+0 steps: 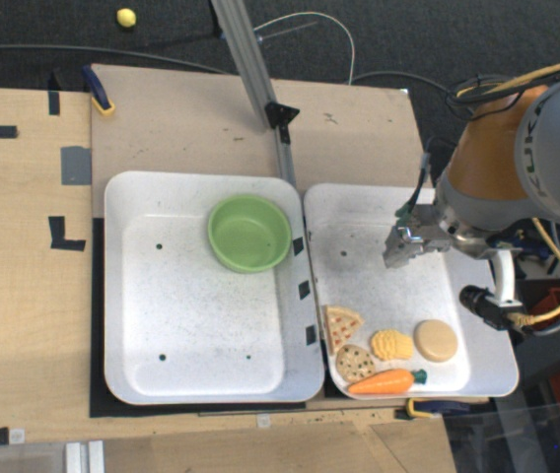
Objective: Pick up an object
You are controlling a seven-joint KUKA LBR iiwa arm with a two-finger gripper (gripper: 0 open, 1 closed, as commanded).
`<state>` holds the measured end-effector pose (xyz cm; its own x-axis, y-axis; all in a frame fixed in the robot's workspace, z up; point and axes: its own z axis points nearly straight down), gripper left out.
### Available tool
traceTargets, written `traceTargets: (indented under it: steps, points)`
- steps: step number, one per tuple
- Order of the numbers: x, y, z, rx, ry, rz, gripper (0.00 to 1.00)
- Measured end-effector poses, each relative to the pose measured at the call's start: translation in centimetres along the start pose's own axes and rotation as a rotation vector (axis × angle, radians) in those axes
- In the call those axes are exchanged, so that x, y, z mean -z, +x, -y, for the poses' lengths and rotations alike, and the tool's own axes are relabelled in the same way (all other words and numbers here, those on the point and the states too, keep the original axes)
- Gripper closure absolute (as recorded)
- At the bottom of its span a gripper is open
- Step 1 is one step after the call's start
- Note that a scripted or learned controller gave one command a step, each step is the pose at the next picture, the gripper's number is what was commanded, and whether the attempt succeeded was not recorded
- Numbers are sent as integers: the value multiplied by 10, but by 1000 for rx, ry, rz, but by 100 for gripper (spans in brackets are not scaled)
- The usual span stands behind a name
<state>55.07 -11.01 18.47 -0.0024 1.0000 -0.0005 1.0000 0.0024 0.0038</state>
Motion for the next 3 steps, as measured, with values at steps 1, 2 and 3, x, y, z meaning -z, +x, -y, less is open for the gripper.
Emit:
traceTargets:
  steps: [1, 2, 3]
  points:
    - [58, 8, -7, 1, -1, 0, 100]
    - [69, 8, -8, -1, 4, -1, 100]
    - [63, 51, -9, 3, 6, -1, 100]
